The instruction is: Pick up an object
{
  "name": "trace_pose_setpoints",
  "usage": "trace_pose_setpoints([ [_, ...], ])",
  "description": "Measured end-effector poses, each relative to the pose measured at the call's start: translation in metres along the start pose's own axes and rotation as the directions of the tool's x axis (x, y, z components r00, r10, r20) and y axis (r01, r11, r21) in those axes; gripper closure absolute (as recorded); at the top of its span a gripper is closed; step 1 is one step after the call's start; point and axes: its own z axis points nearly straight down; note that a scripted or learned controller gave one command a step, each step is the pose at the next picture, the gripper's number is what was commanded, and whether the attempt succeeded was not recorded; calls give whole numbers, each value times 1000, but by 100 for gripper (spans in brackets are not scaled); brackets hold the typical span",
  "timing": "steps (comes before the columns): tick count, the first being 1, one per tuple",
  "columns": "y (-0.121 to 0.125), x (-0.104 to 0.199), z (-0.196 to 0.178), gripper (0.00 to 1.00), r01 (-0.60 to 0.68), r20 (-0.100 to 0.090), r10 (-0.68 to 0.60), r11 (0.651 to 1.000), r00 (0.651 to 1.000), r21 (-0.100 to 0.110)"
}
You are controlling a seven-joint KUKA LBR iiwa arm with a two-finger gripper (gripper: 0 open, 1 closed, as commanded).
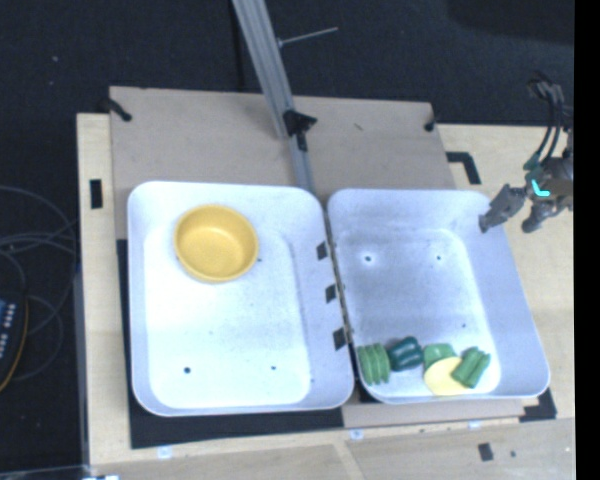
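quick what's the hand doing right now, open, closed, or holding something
Hand: open, holding nothing, at the far right edge of the right bin, away from the green and yellow toys in its near corner.

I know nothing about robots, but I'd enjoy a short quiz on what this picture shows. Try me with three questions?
1. True or false: the yellow bowl sits in the left bin.
2. Which corner of the right bin holds the green pieces: A far-left, B near, C far-right?
3. Fill in: the gripper hangs over the right bin's far-____ corner.

Key: 1 true. 2 B. 3 right.
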Motion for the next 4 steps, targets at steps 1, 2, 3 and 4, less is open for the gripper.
trace_pose_setpoints([
  [1, 0, 0, 0, 0, 0, 0, 0, 1000, 1000, 0],
  [2, 2, -1, 62, 0, 0, -1, 0, 1000, 1000, 5],
  [3, -1, -2, 125, 0, 0, -1, 0, 1000, 1000, 6],
  [4, -1, 1, 168, 0, 0, 0, 0, 1000, 1000, 3],
])
